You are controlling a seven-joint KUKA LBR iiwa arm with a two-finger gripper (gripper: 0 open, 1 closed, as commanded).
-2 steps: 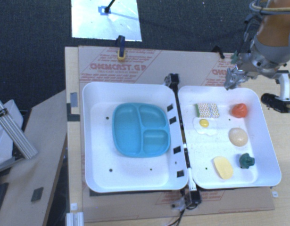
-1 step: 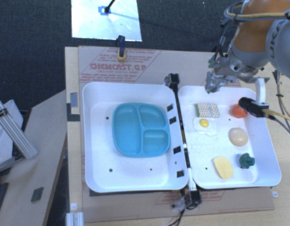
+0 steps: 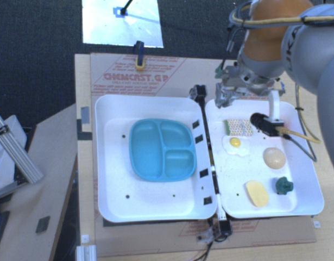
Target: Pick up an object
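Observation:
The right bin [image 3: 308, 200] holds a small patterned packet with a green edge [image 3: 238, 127], a toy fried egg [image 3: 235, 144], a beige egg-shaped piece [image 3: 274, 158], a flat yellow piece [image 3: 257, 193] and a small dark green object [image 3: 284, 185]. My gripper [image 3: 224, 99] hangs over the far left corner of that bin, just beyond the packet. Its fingers point down and stand open with nothing between them. It touches none of the objects.
A blue divided plate [image 3: 161, 149] lies in the left bin [image 3: 109, 194]. Black clips [image 3: 202, 140] line the ridge between the bins. A yellow-and-black clamp [image 3: 139, 56] sits at the bench's far edge. An aluminium rail [image 3: 12, 151] stands to the left.

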